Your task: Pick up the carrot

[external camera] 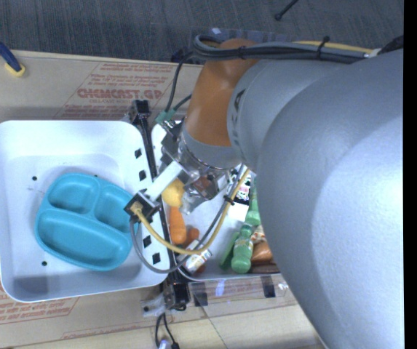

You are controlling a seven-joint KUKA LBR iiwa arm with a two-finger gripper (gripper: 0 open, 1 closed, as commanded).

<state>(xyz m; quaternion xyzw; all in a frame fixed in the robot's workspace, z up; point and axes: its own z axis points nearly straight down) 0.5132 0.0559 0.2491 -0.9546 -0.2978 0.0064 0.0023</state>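
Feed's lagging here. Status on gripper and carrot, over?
Gripper low, right by carrot. Carrot not visibly held. Yellow item crowds its upper end; green items off to view's right.

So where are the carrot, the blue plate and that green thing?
carrot [177,225]: camera view, its orange middle.
blue plate [77,238]: camera view, its larger compartment.
green thing [241,251]: camera view, its body.
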